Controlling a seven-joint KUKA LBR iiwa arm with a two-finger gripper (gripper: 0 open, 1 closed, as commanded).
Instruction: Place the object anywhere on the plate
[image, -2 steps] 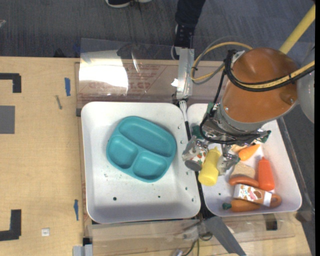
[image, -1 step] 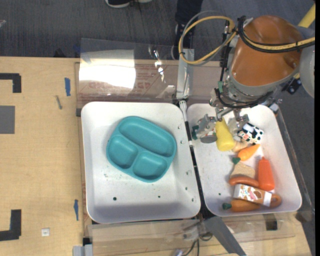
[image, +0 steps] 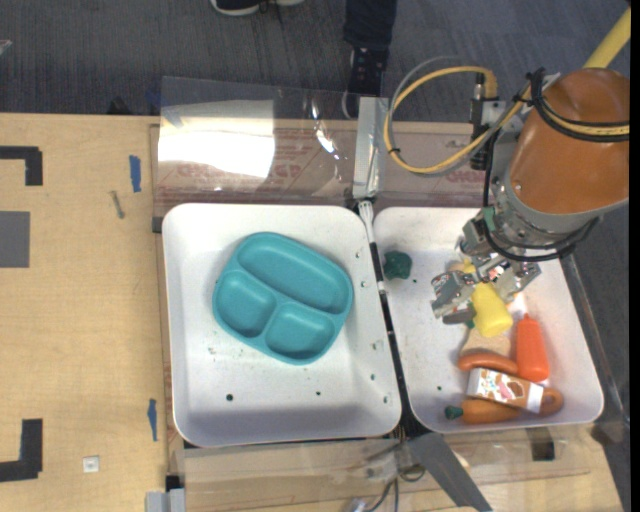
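Camera view puts my hand (image: 478, 291) low in the right bin (image: 425, 400), far from the plate (image: 283, 295); its grip I cannot tell; a yellow piece (image: 491, 311) lies touching it; I judge picking underway, lift next.

- Left bin (image: 190, 400), white, beside the right bin (image: 420, 380), rims touching
- Green lump (image: 398, 264) in the right bin's far left corner
- Orange piece (image: 531, 348) upright by that bin's right wall
- Labelled bottle (image: 512, 390) lying along its near wall, a brown piece (image: 485, 361) just above it
- Yellow cable (image: 430, 80) looped behind the bins
- Clear sheet (image: 250, 150) behind the left bin
- Blue tape (image: 135, 172) and black marks (image: 30, 165) on the bench (image: 80, 330)
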